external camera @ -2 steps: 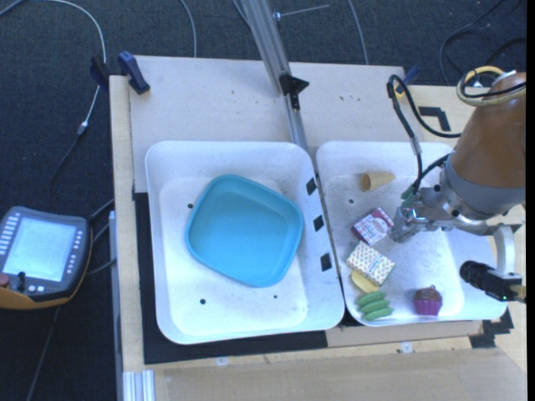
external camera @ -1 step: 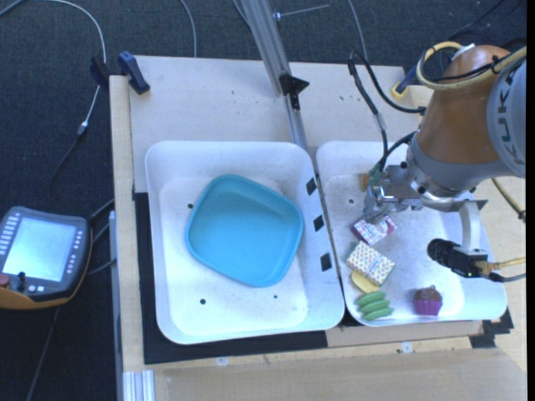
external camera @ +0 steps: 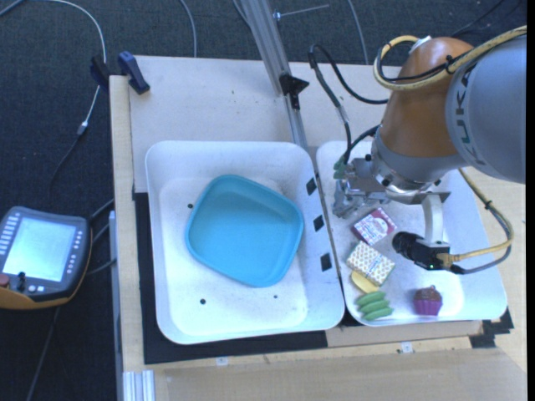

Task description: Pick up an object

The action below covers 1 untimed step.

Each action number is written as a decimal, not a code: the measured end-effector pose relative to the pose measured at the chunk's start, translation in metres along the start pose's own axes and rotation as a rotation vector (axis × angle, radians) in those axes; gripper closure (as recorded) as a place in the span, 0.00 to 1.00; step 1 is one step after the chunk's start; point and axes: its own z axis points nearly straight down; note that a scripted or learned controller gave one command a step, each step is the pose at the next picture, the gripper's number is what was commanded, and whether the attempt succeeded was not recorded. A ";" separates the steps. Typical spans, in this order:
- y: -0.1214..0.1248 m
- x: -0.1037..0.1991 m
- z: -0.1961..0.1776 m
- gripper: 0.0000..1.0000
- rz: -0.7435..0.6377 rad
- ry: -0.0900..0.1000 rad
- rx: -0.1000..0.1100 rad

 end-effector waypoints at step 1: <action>0.030 0.046 -0.011 1.00 0.000 -0.001 -0.001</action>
